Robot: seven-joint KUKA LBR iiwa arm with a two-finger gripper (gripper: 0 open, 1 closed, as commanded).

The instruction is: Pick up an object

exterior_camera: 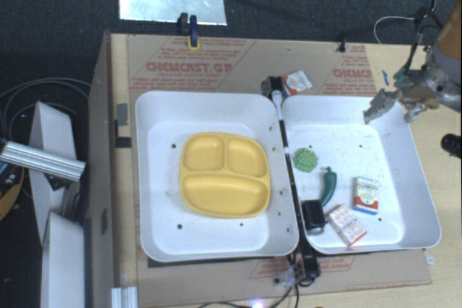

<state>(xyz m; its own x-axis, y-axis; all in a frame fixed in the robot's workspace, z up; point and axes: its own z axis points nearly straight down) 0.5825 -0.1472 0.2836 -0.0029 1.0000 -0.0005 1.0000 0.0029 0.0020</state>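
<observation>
Camera view shows the gripper [393, 103] at the upper right corner of the right bin [415, 155], raised and clear of everything in it; whether it is open or closed I cannot tell at this size, and nothing is seen in its grasp. The things to choose from lie in the lower half of that bin: a green round object [305, 159] near the divider; a green pepper [328, 185] just below it; a small white and orange box [366, 195] to the right; a pink and white carton [347, 223] near the front wall; a black object [312, 215] against the divider. The left bin [155, 155] holds a yellow divided plate [224, 174].

The step in hand looks like the approach, with no pick yet made; the small box seems the soundest choice, standing apart from its neighbours; come down over its middle and close across its short sides. Its long axis runs roughly front to back in the bin; the pepper's long axis leans similarly, stem end uppermost; the carton lies diagonally.
</observation>
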